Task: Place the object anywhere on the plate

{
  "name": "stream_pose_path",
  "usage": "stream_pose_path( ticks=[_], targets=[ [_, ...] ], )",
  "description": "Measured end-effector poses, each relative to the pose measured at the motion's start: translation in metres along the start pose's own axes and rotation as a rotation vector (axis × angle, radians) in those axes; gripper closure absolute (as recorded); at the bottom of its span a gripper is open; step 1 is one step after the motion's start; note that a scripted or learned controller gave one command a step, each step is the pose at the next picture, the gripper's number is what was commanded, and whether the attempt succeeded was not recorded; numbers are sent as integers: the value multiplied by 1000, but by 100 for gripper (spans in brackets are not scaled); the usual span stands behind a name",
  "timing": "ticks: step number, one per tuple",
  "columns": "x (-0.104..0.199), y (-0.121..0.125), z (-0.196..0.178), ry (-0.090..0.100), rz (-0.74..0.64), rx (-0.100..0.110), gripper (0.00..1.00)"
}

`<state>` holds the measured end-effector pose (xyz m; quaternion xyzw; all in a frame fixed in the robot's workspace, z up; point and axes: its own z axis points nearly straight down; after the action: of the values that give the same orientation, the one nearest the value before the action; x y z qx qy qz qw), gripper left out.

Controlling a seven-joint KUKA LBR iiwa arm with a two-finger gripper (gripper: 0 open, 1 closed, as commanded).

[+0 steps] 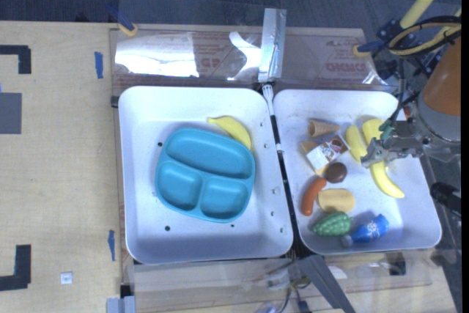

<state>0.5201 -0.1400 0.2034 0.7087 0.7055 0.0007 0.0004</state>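
Left of centre, a glossy blue three-compartment plate [205,174] sits in a smooth white bin [139,231], a curved yellow banana [233,130] touching its upper rim. At right, the metal tool [382,148] hovers over toy bananas [386,180]; grip unclear.

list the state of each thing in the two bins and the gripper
plate: flat in the left bin, compartments bare
banana: left bin, lying against the plate's far rim
gripper: low over the right bin, by the yellow bananas
sausage: lying flat, right bin
cone: on its side
blue bottle: on its side, beside the green vegetable
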Motion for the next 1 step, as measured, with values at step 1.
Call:
stream_pose_path(
  ticks=[1],
  targets=[
    [84,12,13,2,41,5,100]
  ],
)
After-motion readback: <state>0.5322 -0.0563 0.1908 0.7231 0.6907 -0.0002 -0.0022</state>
